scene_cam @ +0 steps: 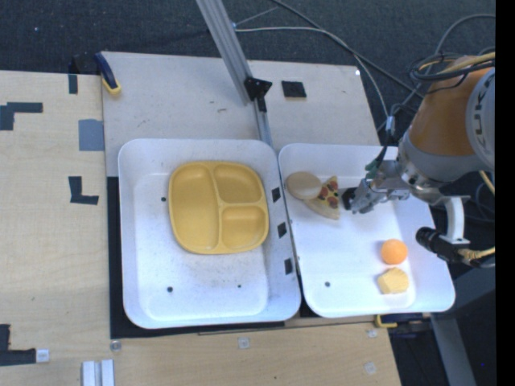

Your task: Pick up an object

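The right bin [354,288] holds a pizza slice [326,200] beside a tan round cookie [303,185] at its far left, an orange ball [394,252] near the right wall, and a yellow chunk [393,281] just below the ball. My gripper [360,199] hangs low over the right bin, just right of the pizza slice, with its dark tips close to the slice's edge. Nothing shows between the tips.
The left bin [145,240] holds a yellow divided plate [218,206]. A metal pole [229,43] slants up from between the bins. Cables run behind the right bin. The arm's grey body [447,143] covers the right bin's far right corner.
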